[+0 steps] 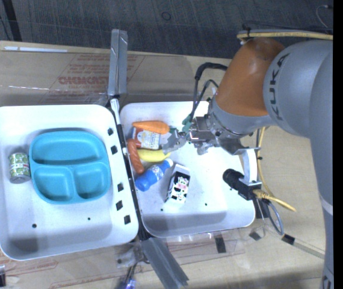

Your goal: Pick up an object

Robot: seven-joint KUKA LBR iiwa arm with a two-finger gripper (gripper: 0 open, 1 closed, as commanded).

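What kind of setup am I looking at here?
Likely a lab bin-picking bench: two white bins, the left bin holding a blue divided tray, the right bin holding toy food like a banana, under the arm's gripper.

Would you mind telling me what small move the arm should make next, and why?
Probably lower the gripper a little onto the cluster below it: it hangs over the banana and carrot in the right bin, and nothing shows between its fingers.

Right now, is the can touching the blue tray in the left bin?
Touching, by the look of it: camera view shows the can pressed against the blue tray's left rim, no white floor between.
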